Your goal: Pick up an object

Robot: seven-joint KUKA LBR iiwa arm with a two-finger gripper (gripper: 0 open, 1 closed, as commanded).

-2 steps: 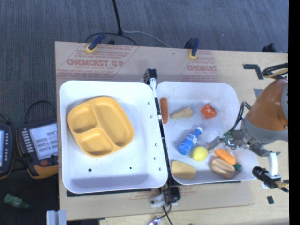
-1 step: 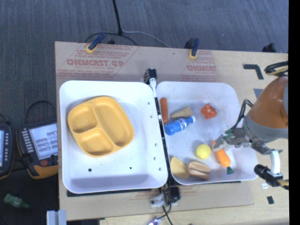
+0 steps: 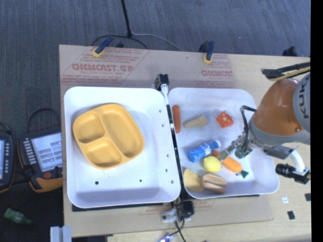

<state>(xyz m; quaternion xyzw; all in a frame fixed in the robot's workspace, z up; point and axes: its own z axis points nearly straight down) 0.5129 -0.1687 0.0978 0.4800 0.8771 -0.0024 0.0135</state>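
The right bin holds several toy foods: a red hot dog by its left wall, a tan bread piece, a red-orange block, a blue bottle, a yellow lemon, an orange carrot, a brown bun and a tan wedge. My gripper hangs low over the bin's right part, just above the carrot and right of the bottle. The orange wrist band covers the bin's right edge.
The left bin carries a yellow three-compartment plate. Blue and yellow clamps grip the cardboard at the back. A black cable runs off the bench's far side. A teach pendant lies at far left.
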